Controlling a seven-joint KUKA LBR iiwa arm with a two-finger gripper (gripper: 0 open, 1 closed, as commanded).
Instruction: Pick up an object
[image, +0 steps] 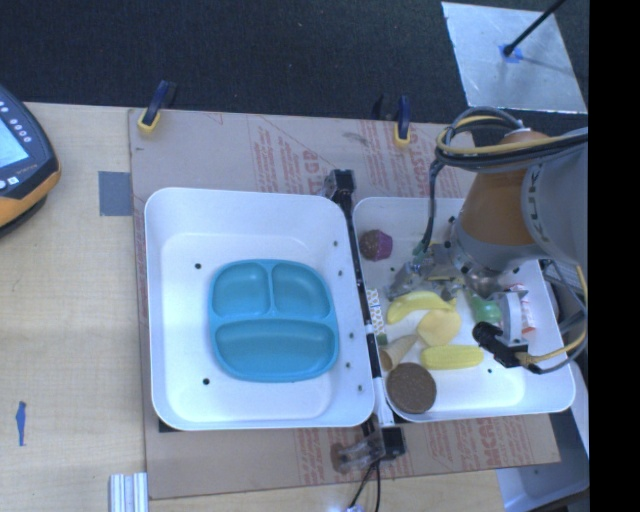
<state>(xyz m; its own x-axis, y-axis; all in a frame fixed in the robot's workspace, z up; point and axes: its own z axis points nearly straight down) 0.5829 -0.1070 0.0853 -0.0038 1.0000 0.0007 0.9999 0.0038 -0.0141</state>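
The right bin (470, 400) holds several toy foods: a yellow banana (415, 304), a pale yellow lump (439, 326), a yellow corn piece (452, 357), a brown round cookie (411, 388), a small dark purple piece (376, 243) and a green piece (487, 308). My gripper (432, 270) reaches down into this bin just above the banana, under the orange-banded wrist (492, 212). The wrist blocks a clear look at its tip. Nothing visibly sits in its grasp.
The left bin (170, 300) holds a blue divided plate (273, 320). Clamps (402, 118) hold the cardboard mat at the back. A yellow-and-black device (20, 155) lies at the far left. Cables loop around the wrist at the right.
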